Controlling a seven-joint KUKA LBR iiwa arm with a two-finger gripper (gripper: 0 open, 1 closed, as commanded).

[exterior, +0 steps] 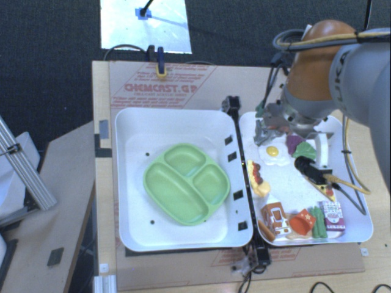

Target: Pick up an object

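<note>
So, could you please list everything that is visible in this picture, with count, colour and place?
left bin: 1, white, left half of bench
divided plate: 1, green, three compartments, inside left bin
right bin: 1, white, beside left bin
fried egg toy: 1, white with yellow yolk, right bin, upper left
purple item: 1, purple, beside the egg, kind unclear
small carton: 1, red and white, right bin, lower right
orange-brown box: 1, right bin, lower left
clamp: 1, blue and yellow, back bench edge
arm: 1, grey with orange band, from right
gripper: 1, above the egg
</note>
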